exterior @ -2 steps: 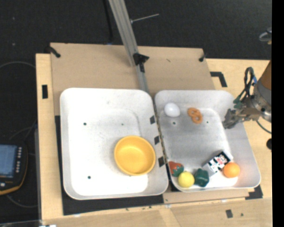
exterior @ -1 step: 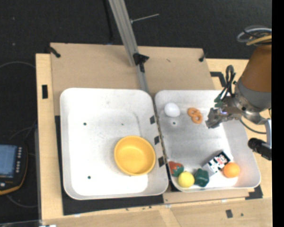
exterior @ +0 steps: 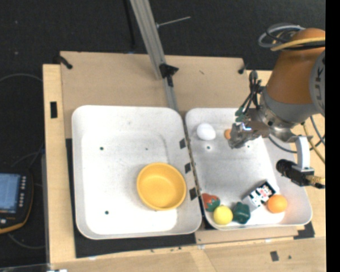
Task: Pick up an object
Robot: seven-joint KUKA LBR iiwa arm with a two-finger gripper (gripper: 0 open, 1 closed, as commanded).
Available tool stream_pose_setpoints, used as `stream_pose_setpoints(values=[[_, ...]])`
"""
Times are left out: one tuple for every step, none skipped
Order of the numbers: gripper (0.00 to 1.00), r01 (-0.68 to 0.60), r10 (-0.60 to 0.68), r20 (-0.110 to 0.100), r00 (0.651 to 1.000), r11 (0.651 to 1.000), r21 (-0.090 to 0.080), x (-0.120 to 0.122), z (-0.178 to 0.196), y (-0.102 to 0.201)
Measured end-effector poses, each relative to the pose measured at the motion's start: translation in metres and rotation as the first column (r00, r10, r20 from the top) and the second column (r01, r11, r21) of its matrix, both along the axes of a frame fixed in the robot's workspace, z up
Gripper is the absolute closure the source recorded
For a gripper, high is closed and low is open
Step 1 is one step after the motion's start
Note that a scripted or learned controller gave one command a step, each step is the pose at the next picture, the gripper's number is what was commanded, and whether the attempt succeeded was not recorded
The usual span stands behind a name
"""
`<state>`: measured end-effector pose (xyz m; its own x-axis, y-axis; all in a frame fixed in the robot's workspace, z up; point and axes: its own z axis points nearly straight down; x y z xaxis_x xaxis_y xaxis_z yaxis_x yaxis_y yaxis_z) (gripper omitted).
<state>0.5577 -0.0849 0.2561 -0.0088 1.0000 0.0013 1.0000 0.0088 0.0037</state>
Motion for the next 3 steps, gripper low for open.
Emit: stream_pose_setpoints(values=[[1.00, 0.001, -0.001, -0.002, 1.000, 1.000, 0.000, 0.014, 0.003, 0.045], [1.00, 0.000, 0.000, -0.001, 1.000, 1.000, 0.000, 0.019, 0.004, 0.105], [1.00, 0.006, -0.006, -0.003, 1.000, 1.000, -0.001, 0.019, -0.003, 0.160]])
